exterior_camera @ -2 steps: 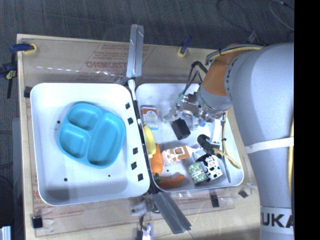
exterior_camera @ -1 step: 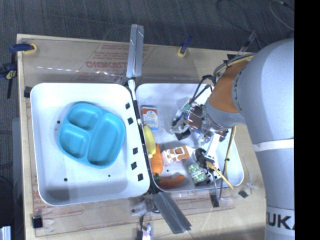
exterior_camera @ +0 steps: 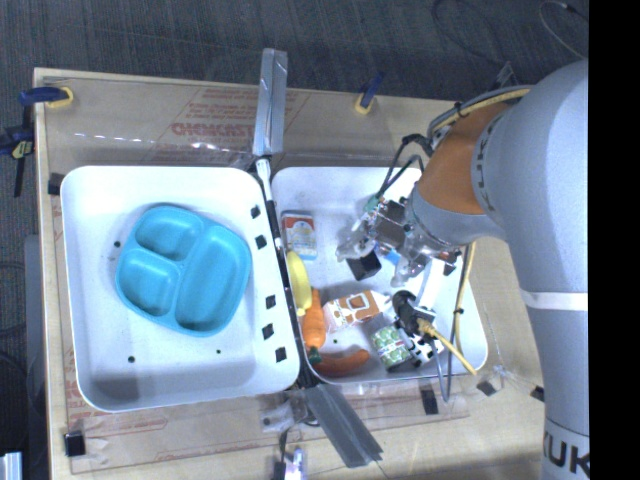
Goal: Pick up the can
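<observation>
A small can (exterior_camera: 298, 234) with a red and white label sits at the left side of the right bin (exterior_camera: 330, 183), near the divider. A green cylindrical can-like item (exterior_camera: 388, 344) lies near the front of the same bin. My gripper (exterior_camera: 384, 260) hangs over the middle of the right bin, to the right of the red can and above the green item. Its fingers (exterior_camera: 362, 264) stand apart with only bin floor showing between them. It touches neither can.
The right bin also holds a yellow banana (exterior_camera: 297, 280), an orange fruit (exterior_camera: 313, 327), a small carton (exterior_camera: 355, 310) and a reddish sausage-shaped item (exterior_camera: 340, 362). A blue divided plate (exterior_camera: 185, 268) lies in the left bin (exterior_camera: 85, 218). Cables (exterior_camera: 455, 318) hang by the wrist.
</observation>
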You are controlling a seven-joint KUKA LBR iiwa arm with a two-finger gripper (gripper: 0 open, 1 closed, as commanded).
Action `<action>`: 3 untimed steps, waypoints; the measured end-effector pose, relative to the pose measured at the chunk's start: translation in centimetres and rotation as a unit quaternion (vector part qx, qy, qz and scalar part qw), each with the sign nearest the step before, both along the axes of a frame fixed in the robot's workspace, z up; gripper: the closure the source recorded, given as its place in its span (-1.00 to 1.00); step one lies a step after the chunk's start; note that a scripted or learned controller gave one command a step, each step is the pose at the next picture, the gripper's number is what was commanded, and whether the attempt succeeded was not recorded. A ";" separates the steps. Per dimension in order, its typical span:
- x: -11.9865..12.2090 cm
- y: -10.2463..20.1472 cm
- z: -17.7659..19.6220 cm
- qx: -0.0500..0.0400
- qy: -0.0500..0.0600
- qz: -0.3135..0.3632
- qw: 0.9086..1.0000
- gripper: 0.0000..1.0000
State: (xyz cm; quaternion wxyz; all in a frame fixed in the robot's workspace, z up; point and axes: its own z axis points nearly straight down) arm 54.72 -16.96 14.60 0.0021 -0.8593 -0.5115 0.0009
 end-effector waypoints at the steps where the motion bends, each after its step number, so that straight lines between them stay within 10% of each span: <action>1: 2.3 -1.8 -5.6 -0.001 0.000 -0.039 0.999 -1.00; 2: 2.3 -1.6 -4.6 0.001 0.002 -0.036 0.999 1.00; 3: 2.3 -1.6 -4.6 0.001 0.002 -0.036 0.999 -1.00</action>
